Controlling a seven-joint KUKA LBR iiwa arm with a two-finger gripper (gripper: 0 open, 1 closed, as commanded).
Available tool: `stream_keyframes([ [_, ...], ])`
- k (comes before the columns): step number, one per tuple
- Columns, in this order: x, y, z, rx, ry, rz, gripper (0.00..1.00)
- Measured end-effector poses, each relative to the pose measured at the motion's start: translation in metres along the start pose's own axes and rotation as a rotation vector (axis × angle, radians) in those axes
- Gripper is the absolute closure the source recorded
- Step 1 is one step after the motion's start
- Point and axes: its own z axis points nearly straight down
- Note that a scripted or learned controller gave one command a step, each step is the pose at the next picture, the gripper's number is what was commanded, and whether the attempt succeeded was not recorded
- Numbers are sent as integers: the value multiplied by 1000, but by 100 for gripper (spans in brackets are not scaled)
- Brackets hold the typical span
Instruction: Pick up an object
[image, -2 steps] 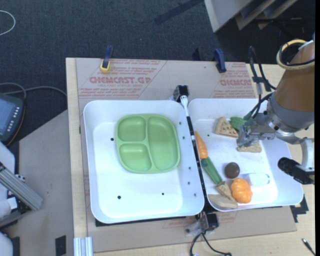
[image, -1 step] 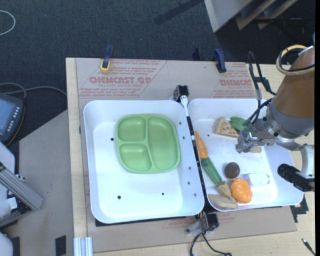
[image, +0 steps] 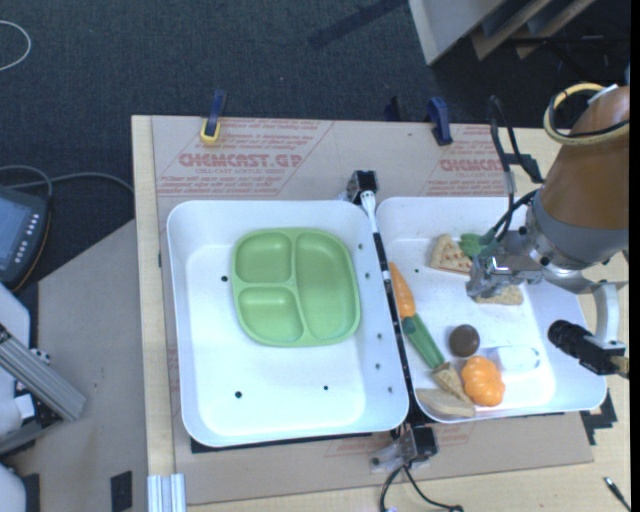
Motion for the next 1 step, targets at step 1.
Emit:
stream_keyframes([
  [1, -10, -10, 12, 5, 1, 3, 100],
])
